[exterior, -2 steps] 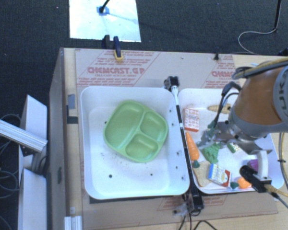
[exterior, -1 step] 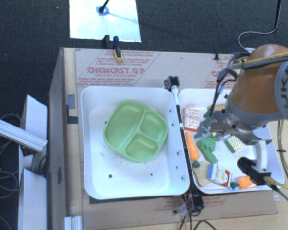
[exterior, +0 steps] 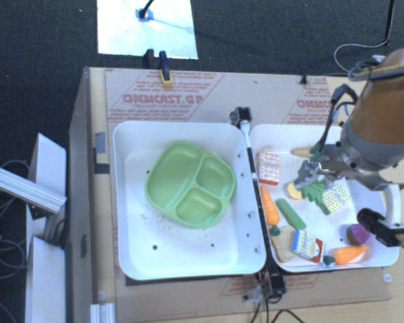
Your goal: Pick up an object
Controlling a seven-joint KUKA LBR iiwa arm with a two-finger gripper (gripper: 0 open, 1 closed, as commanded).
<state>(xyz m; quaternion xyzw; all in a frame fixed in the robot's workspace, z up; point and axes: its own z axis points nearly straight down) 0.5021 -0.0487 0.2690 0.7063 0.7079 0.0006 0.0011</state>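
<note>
My gripper hangs low over the middle of the right bin, at the end of the grey and orange arm. Just below it lie a yellow piece and a green leafy toy, with a checkered packet beside them. Whether the gripper touches any of them is hidden by its own body. Around it lie a white and red box, an orange carrot, a green stick and a pale cone.
The left bin holds a green divided plate. Near the right bin's front edge lie a small red and blue carton, a tan slice, a second carrot and a purple piece. A black fitting sticks out at the right.
</note>
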